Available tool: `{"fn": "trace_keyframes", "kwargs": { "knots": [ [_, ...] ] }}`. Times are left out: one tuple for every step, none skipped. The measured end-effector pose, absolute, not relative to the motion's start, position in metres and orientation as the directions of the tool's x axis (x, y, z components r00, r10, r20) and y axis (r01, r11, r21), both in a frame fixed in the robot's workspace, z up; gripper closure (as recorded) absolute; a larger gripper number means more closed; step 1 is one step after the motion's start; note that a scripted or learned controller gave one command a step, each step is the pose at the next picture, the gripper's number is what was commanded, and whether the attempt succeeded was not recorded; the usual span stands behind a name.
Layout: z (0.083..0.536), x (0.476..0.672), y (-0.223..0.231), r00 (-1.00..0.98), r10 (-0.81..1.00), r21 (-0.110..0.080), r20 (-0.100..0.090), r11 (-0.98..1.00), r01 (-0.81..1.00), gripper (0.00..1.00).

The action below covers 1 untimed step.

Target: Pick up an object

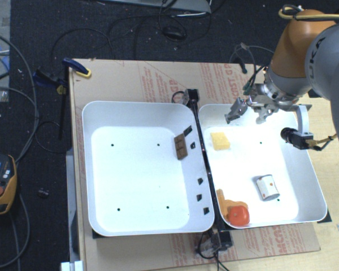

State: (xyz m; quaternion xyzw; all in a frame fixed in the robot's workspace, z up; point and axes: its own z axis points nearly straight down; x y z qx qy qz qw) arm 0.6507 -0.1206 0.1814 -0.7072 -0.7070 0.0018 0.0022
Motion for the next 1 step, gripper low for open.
{"fn": "trace_keyframes", "kwargs": {
  "knots": [
    [0.1373, 0.6520, -0.1252, 0.000, 1.000, -0.004, 0.000, 0.000, 1.000, 0.00]
  ]
}}
